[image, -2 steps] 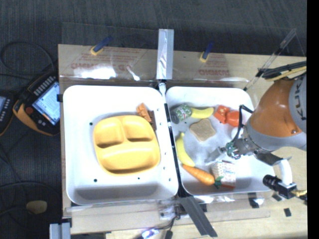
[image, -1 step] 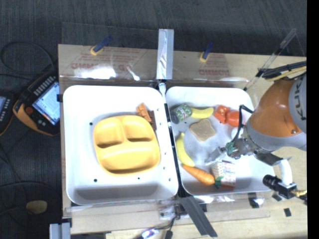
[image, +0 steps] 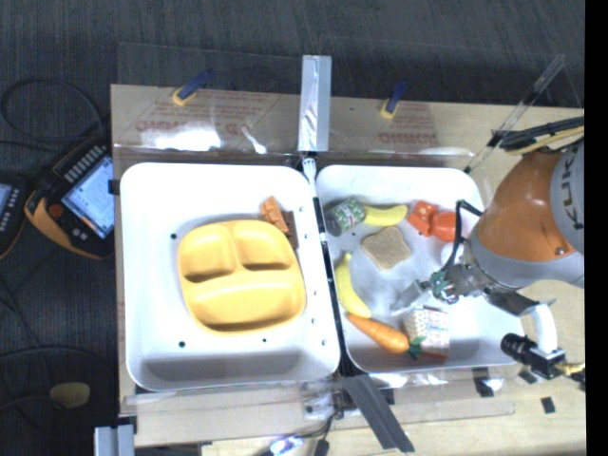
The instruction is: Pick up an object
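In the camera view, the grey arm with the orange band (image: 524, 218) is reaching in from the right over the right-hand shallow white bin (image: 380, 177), and its jaws (image: 439, 286) are hanging low near the middle of that bin. They are too small and dark here to tell whether they are open or closed, and nothing is visibly sitting between them, so the pick is looking not yet done.

The candidates are all lying in the right bin: a small white and red packet (image: 427, 330) just below the jaws, an orange carrot (image: 377, 332) beside it, a yellow banana (image: 350, 289) along the left wall, a tan slice of bread (image: 387, 249), a second yellow banana (image: 385, 216), a green round item (image: 348, 215) and a red-orange toy piece (image: 432, 219) near the far wall.

The left white bin (image: 142, 255) is carrying a yellow compartment tray (image: 241, 274) and a small orange piece (image: 275, 213).

What is remaining, by my judgement, is the whole grasp: settling on one thing, closing and lifting.
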Controlling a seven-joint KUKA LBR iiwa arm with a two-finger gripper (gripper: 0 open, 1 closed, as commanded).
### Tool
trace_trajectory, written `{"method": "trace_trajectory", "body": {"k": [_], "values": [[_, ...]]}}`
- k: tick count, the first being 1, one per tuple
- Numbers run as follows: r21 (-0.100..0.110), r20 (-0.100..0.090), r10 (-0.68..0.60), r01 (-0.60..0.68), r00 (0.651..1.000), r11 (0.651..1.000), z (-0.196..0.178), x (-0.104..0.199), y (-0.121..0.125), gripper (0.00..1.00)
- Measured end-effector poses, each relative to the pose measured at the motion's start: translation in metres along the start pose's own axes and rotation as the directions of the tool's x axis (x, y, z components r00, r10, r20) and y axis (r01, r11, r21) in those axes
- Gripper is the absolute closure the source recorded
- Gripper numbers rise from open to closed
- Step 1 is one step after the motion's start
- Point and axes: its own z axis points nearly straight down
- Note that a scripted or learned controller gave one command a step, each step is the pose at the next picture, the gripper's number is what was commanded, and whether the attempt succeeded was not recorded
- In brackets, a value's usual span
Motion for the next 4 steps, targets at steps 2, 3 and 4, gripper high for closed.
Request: {"method": "trace_trajectory", "body": {"k": [2, 3, 4], "values": [[-0.007, 0.004, 0.11, -0.11, 0.994, 0.994, 0.043, -0.003, 0.001, 0.0], [-0.011, 0.003, 0.109, -0.109, 0.994, 0.994, 0.033, -0.002, 0.004, 1.0], [0.002, 0.004, 0.12, -0.12, 0.993, 0.993, -0.058, 0.023, 0.005, 1.0]]}}
